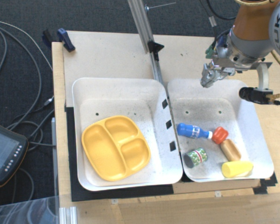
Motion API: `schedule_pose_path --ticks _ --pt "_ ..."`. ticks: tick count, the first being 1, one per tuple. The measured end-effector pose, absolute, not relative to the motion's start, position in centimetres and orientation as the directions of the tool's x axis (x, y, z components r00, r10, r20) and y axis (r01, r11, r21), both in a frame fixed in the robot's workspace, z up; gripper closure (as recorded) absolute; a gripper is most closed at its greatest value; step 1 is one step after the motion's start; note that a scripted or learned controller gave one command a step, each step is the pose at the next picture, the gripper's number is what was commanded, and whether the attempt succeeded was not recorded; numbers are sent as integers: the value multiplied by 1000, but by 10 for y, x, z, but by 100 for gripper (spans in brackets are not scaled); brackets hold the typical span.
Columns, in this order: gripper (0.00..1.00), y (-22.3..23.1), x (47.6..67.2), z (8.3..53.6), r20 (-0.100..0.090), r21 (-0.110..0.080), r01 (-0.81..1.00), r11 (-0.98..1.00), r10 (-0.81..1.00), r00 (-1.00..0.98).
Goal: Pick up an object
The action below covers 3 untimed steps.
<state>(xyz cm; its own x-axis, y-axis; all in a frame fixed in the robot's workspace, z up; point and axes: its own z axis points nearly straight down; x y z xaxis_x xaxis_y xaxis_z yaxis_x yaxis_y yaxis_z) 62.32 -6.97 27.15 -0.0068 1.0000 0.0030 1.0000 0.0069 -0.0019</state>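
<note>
Where it lies flat, blue bottle (194,131), white-labelled.

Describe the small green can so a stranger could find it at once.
Look in the right bin, the one without the yellow tray. Along its near edge, leftmost of the items, lies the green can, below the blue bottle. It alone is green, short, with a dark end.

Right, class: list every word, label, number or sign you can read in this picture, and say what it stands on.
None can be read.
Blue plastic bottle: white label band, too blurred.
Small green can: pattern too small.
Grey handheld screen device: display unreadable.
</note>
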Motion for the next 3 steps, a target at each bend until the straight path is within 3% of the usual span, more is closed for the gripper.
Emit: schedule_pose_path --ticks 3 --pt "100 84 575 245 3 -5 1000 7 1000 -7"
